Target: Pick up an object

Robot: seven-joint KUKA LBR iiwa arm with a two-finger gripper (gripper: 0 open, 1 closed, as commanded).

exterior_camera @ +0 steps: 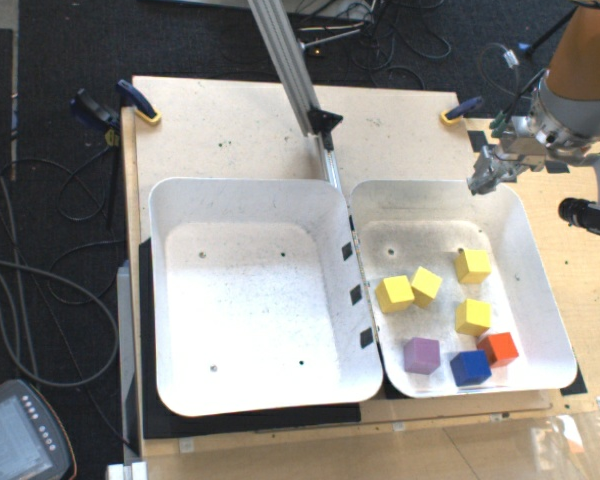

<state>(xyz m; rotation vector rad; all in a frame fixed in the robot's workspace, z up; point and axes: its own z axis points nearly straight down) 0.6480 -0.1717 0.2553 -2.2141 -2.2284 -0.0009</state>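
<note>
The right bin (540,268) holds several small blocks. Yellow blocks lie at its middle: one (395,292), a second (426,285) touching it, a third (473,265) further back, and another (473,317) nearer the front. A purple block (421,355), a blue block (470,367) and an orange block (500,348) sit along the front. My gripper (483,179) hangs over the bin's far right rim, well above and behind the blocks, with nothing seen between its fingers.
The left bin (170,268) lies beside the right one. A slanted metal pole (285,53) runs down to the bins' shared back edge. Clamps (140,103) (460,111) grip the board's far corners. Cables cover the floor.
</note>
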